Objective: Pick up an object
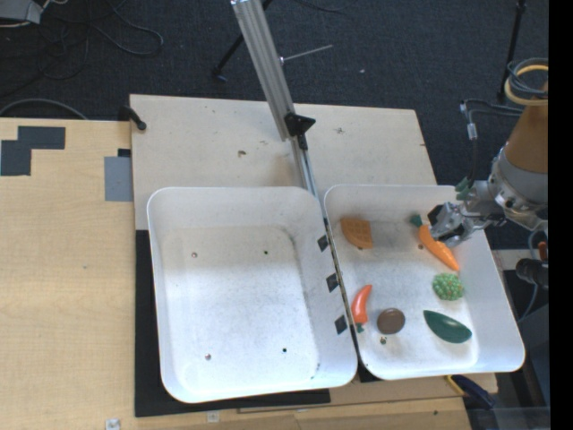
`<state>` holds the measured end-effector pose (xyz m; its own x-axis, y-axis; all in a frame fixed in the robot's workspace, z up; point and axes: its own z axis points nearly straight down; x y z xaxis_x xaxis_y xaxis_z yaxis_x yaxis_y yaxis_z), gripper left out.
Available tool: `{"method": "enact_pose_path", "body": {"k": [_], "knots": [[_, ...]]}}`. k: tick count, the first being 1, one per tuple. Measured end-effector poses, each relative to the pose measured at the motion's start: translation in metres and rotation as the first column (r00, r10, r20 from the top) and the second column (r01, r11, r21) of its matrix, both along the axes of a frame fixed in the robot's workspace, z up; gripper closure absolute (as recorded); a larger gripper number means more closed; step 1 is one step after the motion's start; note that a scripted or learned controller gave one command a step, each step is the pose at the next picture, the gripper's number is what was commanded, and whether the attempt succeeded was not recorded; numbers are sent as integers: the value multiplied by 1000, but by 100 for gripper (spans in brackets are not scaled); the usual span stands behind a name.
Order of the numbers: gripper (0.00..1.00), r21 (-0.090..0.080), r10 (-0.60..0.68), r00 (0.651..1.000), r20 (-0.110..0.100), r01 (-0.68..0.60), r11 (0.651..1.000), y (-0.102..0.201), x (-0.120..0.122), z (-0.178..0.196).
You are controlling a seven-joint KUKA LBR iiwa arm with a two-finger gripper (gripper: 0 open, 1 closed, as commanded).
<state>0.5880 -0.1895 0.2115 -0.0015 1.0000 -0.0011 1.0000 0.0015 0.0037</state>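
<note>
The right bin [501, 348] holds a brown bread-like piece [358, 233], an orange carrot [440, 250], a green bumpy ball [448, 287], a red-orange pepper [361, 304], a brown round object [390, 321] and a dark green leaf-shaped object [447, 327]. My gripper [446, 221] hangs over the bin's upper right part, right above the carrot's top end. Nothing shows between its fingers.
The left bin [179, 365] lies beside the right one, with black clips [332, 282] along the shared edge. A slanted aluminium bar [269, 70] rises behind the bins. Cables lie on the dark floor at the back.
</note>
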Motion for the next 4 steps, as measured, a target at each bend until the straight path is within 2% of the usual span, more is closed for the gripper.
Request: {"method": "enact_pose_path", "body": {"k": [1,3,4], "knots": [[100,4,3,1000,-6,-3,1000,55,-6,12],[100,2,1,1000,-8,-1,1000,151,-16,28],[100,4,3,1000,-9,-3,1000,207,-21,17]]}}
